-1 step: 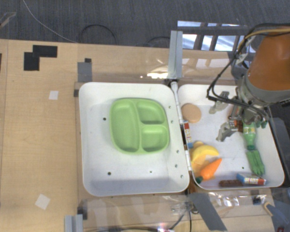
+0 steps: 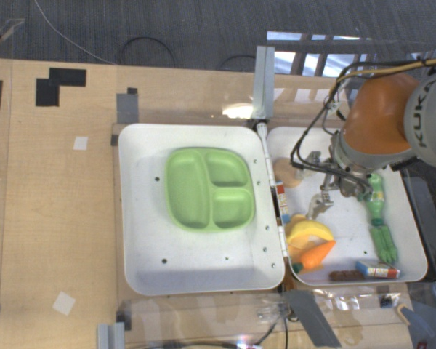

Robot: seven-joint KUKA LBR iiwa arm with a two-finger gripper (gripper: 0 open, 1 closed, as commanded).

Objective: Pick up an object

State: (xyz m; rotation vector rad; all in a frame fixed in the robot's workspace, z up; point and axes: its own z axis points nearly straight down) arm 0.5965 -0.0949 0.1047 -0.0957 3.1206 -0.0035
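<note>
The right bin (image 2: 407, 217) holds the loose objects. A yellow banana (image 2: 309, 231) lies at its front left, with an orange carrot (image 2: 316, 255) against it. A green bottle (image 2: 376, 198) and a green pod (image 2: 384, 242) lie along the right side. My gripper (image 2: 338, 195) hangs over the middle of this bin, just up and right of the banana. It is open with nothing between its fingers. The orange wrist band (image 2: 374, 115) covers the bin's far right part.
A green divided plate (image 2: 208, 189) sits in the left bin (image 2: 145, 267). A brown stick (image 2: 343, 275) and a blue-capped tube (image 2: 378, 270) lie at the right bin's front wall. A beige round item (image 2: 285, 171) and a red-white tube (image 2: 281, 203) are by the divider.
</note>
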